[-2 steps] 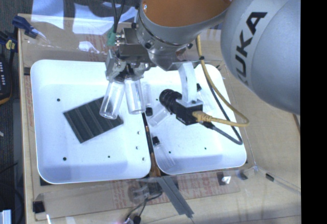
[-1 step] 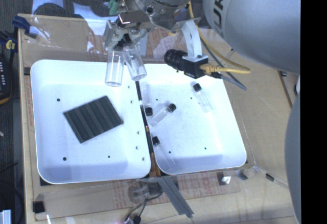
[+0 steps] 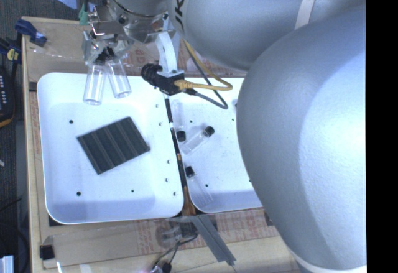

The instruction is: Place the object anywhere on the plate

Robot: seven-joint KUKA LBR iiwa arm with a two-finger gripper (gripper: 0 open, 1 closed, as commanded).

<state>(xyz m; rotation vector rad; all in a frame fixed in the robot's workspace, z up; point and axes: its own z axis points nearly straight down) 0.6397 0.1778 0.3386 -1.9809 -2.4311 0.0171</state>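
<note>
A dark grey ribbed plate (image 3: pixel 114 144) lies flat in the middle of the left bin (image 3: pixel 62 203). A small clear vial with a black cap (image 3: pixel 200 137) lies on its side in the right bin (image 3: pixel 217 203), close to the divider. My gripper (image 3: pixel 107 96) hangs over the far edge of the left bin, above and behind the plate. Its two clear fingers (image 3: pixel 92 84) stand apart, open, with nothing between them. The vial is well to the gripper's right.
Small black pieces (image 3: pixel 188 172) and another clear item (image 3: pixel 203 191) lie in the right bin near the divider. A black connector with yellow cable (image 3: pixel 163 80) hangs by the bins' far edge. The big grey arm (image 3: pixel 298 110) covers most of the right bin.
</note>
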